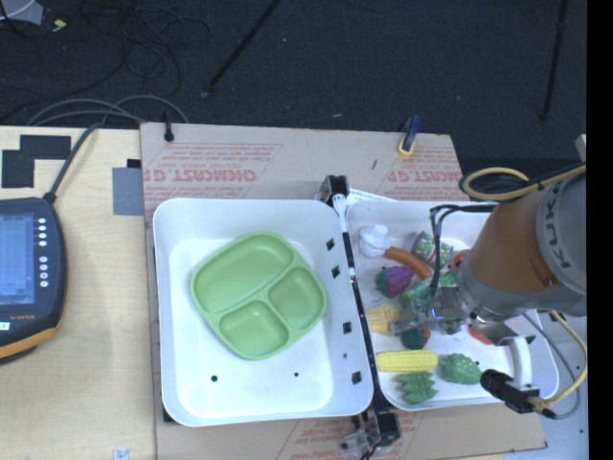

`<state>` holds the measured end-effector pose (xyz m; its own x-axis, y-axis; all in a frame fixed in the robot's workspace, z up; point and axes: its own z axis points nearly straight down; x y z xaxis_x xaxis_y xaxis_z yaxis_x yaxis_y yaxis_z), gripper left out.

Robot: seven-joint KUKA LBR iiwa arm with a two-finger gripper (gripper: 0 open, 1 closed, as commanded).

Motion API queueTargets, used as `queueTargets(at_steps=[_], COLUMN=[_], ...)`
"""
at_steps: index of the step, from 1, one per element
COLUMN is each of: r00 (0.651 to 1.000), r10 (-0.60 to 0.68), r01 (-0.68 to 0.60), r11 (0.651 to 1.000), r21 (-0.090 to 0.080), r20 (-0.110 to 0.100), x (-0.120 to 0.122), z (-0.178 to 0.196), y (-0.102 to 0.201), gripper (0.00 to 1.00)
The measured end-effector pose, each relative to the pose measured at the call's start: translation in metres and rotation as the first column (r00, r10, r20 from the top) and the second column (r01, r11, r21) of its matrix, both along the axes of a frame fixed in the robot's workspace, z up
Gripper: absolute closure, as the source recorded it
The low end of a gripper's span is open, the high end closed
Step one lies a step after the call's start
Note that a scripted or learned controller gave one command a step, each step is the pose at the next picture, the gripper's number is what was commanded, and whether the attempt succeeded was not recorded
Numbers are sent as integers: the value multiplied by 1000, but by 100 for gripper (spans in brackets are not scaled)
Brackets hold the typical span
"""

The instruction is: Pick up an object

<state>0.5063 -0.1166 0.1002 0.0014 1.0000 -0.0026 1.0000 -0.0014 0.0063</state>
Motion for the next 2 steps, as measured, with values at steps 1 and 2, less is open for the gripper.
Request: queueTargets(at_steps=[1,2], r00=[1000,1000], r10=[-6,9], r01=[6,-9], r11=[1000,1000], r21=[3,6], r20=[-8,-6], x=[-2,-25], z=[6,91], y=[0,96], gripper=[100,100])
